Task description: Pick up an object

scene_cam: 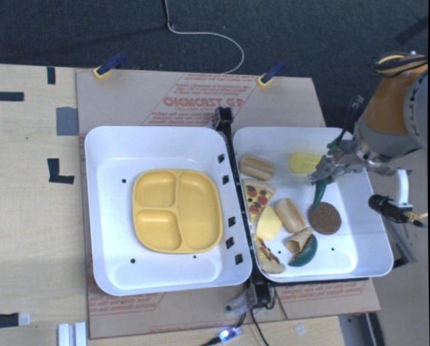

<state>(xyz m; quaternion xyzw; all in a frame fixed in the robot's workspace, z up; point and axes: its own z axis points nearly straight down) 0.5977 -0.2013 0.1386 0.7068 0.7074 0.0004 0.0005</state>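
The claw (323,173) hangs over the right bin (366,265), its tips pinched on the top of a green stick (320,190). Just below is a brown cookie (325,218). A yellow lump (302,163) sits beside the claw. The left bin (107,258) holds a yellow tray (177,210).
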